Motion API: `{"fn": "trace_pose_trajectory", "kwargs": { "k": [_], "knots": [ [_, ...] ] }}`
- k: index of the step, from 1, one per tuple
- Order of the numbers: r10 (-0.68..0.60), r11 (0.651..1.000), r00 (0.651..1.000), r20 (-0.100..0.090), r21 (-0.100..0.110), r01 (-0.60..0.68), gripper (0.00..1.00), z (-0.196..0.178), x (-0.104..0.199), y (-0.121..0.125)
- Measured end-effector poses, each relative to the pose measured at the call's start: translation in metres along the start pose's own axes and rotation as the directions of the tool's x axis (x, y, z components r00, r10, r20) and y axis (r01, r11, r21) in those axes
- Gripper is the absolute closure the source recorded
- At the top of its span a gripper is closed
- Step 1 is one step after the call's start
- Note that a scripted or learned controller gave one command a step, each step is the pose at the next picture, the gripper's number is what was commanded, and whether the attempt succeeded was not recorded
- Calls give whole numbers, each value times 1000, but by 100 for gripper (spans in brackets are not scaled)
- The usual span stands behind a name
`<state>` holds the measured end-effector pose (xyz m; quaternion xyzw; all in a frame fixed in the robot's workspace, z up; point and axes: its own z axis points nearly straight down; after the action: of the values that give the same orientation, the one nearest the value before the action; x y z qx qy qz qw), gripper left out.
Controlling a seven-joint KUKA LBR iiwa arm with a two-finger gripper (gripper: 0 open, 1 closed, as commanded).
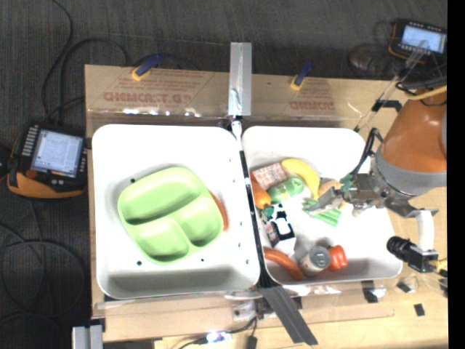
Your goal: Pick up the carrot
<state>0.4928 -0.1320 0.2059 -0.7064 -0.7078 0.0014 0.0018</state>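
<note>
Dark carpet surrounds the bench [167, 93]. The gripper [328, 193] hovers over the right bin [378, 249], away from the carrot [282, 262]; whether it is apart or together, I cannot tell.

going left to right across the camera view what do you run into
Handheld screen unit → green divided tray in the left bin → banana in the right bin → gripper → arm's orange band.

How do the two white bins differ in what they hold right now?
The left bin holds one green divided tray, with something orange at the tray's right edge. The right bin holds a jumble of small items, including a banana, and the pincer reaches into it. Both are shallow and white.
</note>
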Motion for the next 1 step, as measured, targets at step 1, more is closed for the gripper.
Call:
{"fn": "trace_pose_trajectory", "kwargs": {
  "k": [1],
  "knots": [
    [275, 961, 961, -1, 0, -275, 0, 85, 13, 52]
  ]
}}
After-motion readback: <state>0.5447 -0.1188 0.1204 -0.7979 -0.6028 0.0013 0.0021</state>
